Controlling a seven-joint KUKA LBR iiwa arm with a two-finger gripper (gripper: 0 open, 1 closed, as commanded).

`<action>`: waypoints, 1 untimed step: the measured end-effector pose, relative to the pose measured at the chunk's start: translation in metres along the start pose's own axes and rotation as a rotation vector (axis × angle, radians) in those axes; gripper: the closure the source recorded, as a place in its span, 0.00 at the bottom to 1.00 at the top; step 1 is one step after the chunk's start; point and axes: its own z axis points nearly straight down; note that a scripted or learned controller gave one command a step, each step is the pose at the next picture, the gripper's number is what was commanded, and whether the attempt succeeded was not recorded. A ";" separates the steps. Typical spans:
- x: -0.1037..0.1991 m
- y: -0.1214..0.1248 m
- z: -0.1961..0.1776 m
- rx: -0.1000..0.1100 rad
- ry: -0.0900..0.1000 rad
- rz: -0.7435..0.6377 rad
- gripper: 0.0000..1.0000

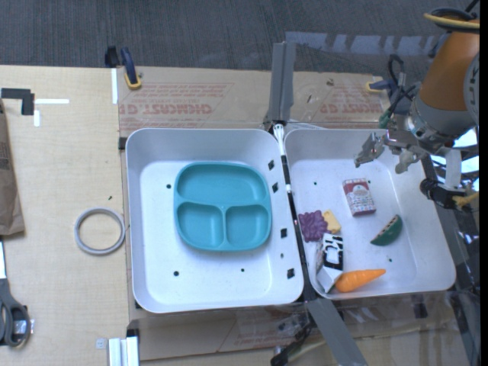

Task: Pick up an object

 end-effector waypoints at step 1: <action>0.015 -0.048 0.084 0.001 0.001 -0.038 0.00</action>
